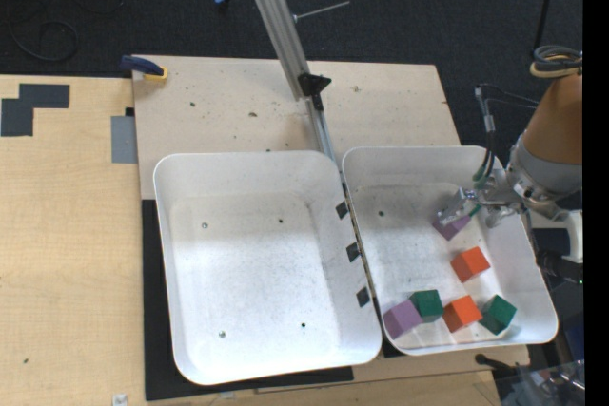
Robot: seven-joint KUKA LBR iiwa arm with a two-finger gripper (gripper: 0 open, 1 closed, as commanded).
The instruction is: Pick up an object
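Closest to the lens, four blocks sit in a row along the near wall of the right bin (409, 157): lower purple block (402, 317), left green block (427, 302), lower orange block (462, 311) and right green block (497, 313), the last one in the near right corner.

At the far right of that same bin, the gripper (466, 207) is low over the floor. The upper purple block (449, 223) lies tilted, touching or just beside its tip on the left and near side. Whether the gripper is spread or clamped on that block cannot be told.

Just nearer than the gripper, a lone orange block (469, 263) rests apart from the row. Well to the gripper's left lies the left bin (162, 176). Beyond both bins, the bench (238, 100) carries a slanted aluminium post (281, 24) and a blue clamp (143, 67) at its far left corner.
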